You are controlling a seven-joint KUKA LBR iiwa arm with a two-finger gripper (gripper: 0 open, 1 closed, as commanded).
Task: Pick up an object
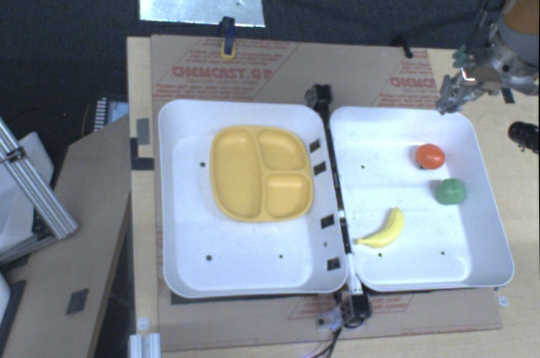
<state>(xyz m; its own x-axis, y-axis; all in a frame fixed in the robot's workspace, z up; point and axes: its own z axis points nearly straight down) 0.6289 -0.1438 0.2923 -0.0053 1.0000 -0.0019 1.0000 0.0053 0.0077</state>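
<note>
Arm: reaches in from the upper right; its gripper (pixel 449 97) hangs over the bench (pixel 371 65) just beyond the far right corner of the right bin (pixel 485 204).
Fingers: small and blurred here; whether they are apart or together, I cannot tell. Nothing shows between them.
Right bin: holds an orange-red ball (pixel 430 156) near the far right, a green ball (pixel 450 192) just in front of it, and a yellow banana (pixel 382 230) lying tilted nearer the middle, toward the divider.
Left bin (pixel 181 204): holds a yellow divided tray (pixel 260 173) with three compartments, lying flat in the middle.
Bench: brown cardboard lies under both bins.
</note>
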